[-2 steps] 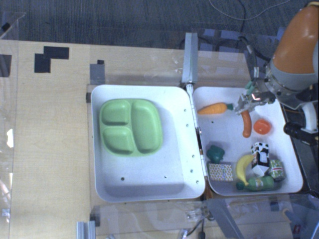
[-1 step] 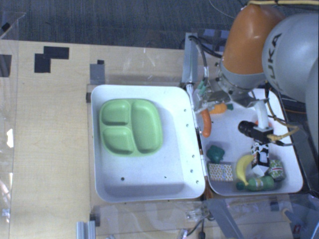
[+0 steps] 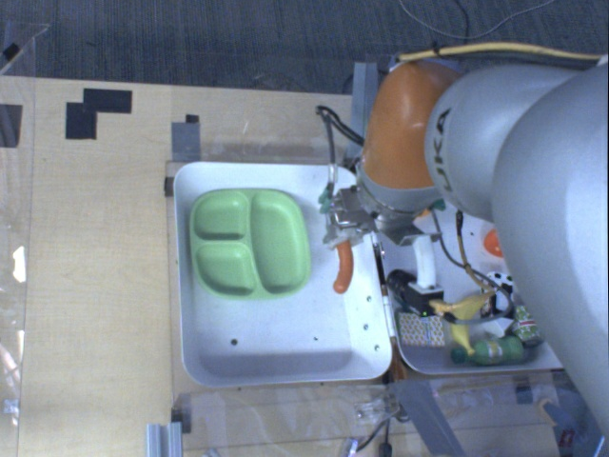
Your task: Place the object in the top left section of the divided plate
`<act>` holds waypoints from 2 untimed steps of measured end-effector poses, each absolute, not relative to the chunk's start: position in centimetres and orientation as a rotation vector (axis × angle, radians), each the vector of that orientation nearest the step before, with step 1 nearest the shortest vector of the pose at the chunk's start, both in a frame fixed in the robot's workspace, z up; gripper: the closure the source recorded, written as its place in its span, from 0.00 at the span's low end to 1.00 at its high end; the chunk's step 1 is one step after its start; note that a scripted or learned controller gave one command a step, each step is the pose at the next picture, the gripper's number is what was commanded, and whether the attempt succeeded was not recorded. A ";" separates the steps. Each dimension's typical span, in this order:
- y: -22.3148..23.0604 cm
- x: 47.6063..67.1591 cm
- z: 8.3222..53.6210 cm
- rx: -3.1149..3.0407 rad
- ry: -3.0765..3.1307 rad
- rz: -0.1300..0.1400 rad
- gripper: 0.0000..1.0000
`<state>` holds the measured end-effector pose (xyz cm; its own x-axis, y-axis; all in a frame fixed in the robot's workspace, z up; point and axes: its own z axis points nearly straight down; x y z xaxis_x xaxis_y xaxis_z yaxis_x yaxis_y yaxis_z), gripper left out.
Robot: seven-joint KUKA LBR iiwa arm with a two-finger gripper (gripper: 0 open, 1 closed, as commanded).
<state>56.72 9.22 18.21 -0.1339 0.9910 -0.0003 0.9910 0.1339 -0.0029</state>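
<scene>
A green divided plate (image 3: 250,243) lies in the upper left part of the left bin (image 3: 285,350). It has two small sections on its left side and one large section on its right; its top left section (image 3: 221,214) holds nothing. My gripper (image 3: 340,233) hovers just right of the plate, over the left bin's right side. It is shut on the top end of an orange-red sausage (image 3: 343,270), which hangs down from the fingers. The sausage is beside the plate's right rim and not over it.
The right bin (image 3: 533,362) holds a banana (image 3: 459,308), a green bottle (image 3: 487,352), a patterned square piece (image 3: 419,328) and an orange thing (image 3: 493,243). The big grey arm covers much of that bin. The divider between the bins runs just right of the sausage.
</scene>
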 end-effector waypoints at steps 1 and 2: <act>17.3 57.7 19.3 -2.157 -2.282 0.003 1.00; 21.9 54.2 21.4 -1.784 -2.585 0.001 1.00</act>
